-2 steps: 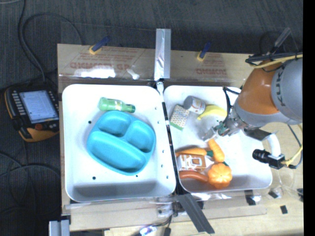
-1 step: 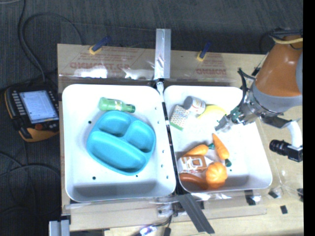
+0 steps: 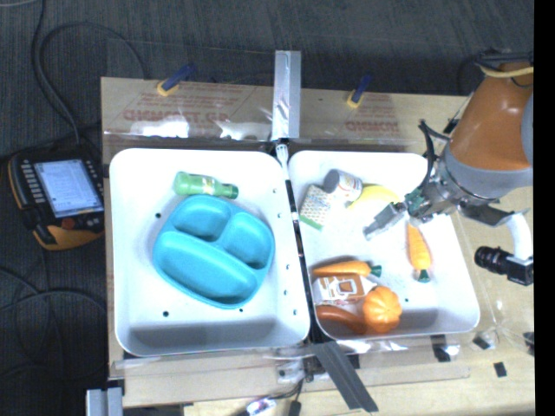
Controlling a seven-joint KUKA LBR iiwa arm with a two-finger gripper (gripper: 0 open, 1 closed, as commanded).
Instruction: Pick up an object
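Beside the end effector [image 3: 390,217], carrot [image 3: 419,250] lengthwise, green tip nearward.

A glossy, smooth finish is noted on the blue plastic divided tray [image 3: 214,250]; the two shallow white plastic bins [image 3: 139,319] appear smooth, the grey carpeted floor [image 3: 173,16] matt and rough.

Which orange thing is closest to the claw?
The long orange plastic carrot, lying just below the claw. The round orange pumpkin sits farther off, at the bin's front edge.
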